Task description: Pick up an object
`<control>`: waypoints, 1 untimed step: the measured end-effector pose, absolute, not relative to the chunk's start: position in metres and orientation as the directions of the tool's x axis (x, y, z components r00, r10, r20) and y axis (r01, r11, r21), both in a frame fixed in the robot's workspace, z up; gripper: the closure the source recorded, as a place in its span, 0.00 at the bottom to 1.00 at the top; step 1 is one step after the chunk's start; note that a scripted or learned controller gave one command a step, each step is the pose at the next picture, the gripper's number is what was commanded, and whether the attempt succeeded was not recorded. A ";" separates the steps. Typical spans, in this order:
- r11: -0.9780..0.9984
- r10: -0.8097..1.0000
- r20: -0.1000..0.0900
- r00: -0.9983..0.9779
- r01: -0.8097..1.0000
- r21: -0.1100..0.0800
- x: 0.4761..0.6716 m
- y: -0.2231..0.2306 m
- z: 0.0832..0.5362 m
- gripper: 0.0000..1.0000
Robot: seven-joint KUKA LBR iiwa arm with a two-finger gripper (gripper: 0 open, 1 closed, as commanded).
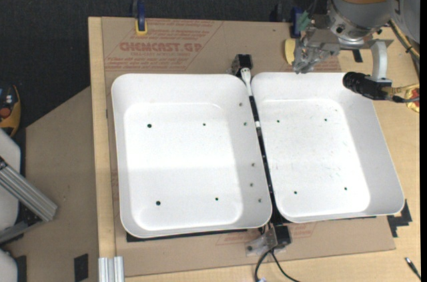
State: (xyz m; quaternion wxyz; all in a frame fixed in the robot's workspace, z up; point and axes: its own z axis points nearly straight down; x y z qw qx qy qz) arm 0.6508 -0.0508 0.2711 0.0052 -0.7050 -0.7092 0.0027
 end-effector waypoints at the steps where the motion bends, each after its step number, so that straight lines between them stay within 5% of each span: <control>1: 0.003 1.000 0.000 -0.003 1.000 0.007 0.643 -0.035 0.326 1.00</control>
